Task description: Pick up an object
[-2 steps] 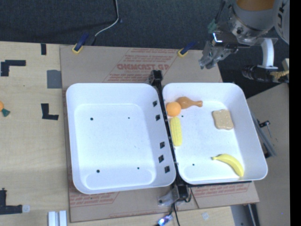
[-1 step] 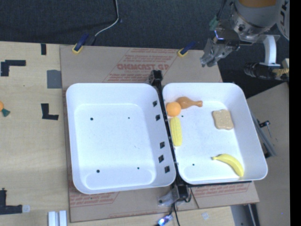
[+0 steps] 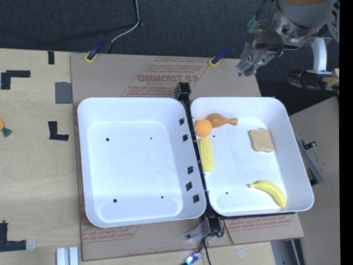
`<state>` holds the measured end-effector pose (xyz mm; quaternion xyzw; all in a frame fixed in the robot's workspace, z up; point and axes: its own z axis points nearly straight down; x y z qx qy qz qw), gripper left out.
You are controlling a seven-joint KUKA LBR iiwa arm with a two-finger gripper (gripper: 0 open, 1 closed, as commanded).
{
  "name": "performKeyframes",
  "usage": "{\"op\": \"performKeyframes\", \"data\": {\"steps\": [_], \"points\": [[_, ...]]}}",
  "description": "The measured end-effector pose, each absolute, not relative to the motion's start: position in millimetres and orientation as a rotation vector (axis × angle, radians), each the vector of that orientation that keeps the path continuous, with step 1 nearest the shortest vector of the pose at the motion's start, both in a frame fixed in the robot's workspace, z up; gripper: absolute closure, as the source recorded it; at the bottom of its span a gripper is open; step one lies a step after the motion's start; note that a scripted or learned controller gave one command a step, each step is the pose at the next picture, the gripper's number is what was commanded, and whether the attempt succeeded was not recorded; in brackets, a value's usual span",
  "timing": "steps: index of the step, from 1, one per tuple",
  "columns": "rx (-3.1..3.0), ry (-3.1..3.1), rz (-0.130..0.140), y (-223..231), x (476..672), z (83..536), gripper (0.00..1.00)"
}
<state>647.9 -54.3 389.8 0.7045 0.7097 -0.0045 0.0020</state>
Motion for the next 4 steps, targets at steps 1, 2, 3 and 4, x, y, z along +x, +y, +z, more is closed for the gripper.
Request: {"op": "performKeyframes", "data": {"steps": [1,2,3,4], "points": [[2.209,2.227,-0.016,-53.6,648.2,399.5,1.0],[2.207,2.228,-0.017,-52.9,648.5,409.2,1.0],[2.206,2.229,-0.019,-52.2,648.7,418.8,1.0],[2.204,2.23,-0.02,-51.4,649.0,428.5,1.0]]}}
